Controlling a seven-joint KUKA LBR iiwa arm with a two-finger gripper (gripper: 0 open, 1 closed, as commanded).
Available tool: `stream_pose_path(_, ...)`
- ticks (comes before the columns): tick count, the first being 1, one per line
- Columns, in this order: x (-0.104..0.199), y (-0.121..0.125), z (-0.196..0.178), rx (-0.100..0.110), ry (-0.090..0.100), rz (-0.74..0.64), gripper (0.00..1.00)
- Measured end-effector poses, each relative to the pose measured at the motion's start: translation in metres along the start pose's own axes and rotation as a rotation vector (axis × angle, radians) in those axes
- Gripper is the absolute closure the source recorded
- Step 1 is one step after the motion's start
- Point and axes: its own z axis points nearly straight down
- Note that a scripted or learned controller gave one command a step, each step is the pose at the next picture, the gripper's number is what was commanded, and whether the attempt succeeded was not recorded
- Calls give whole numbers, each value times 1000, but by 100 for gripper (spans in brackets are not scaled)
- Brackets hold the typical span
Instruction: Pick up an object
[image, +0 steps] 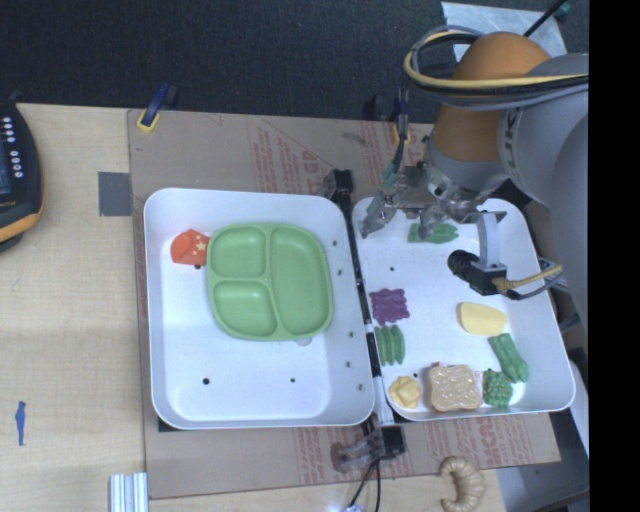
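The gripper (405, 213) hangs low over the far edge of the right bin (540, 300), close to the wall it shares with the left bin (165, 300). Its metal parts blur together from this angle, so I cannot tell whether it is spread or closed, and nothing can be seen held in it. A green leafy piece (433, 233) lies on the bin floor just beside it, on the side toward the arm. A purple piece (388, 303) lies nearer the camera, with a bunch of green pods (390, 344) just below it, both close to the shared wall. A yellow piece (482, 318) sits toward the right wall, with a single green pod (508, 354) just beyond. Along the near wall are a small yellow lump (404, 391), a slice of toast (452, 387) and a green floret (495, 387), side by side. The left bin holds a green divided plate (270, 282), with a red piece bearing a star (189, 247) touching its far left corner.
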Motion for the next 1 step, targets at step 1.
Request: stream_pose_path(1, -61, 16, -3, -3, -3, 11, 0)
